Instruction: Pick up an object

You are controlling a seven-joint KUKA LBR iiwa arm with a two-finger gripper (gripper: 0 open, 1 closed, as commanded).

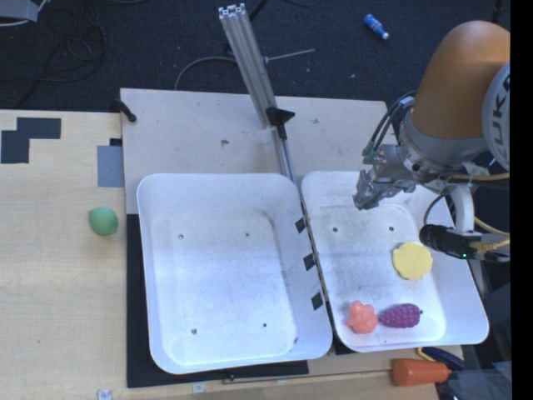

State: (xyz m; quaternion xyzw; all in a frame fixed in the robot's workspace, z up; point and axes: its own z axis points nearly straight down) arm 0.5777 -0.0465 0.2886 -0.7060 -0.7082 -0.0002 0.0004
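Two white bins sit side by side; the right bin (466, 327) holds a round yellow piece (412, 261), a purple grape bunch (400, 316) lying lengthwise left-right, and an orange-pink toy (361, 317). All lie well below the gripper (367, 197) in the view.

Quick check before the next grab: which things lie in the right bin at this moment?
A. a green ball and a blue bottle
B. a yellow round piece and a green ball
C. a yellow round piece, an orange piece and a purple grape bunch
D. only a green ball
C: the right bin holds the yellow round piece, the orange piece and the purple grape bunch; the green ball sits out on the wooden bench, left of both bins.
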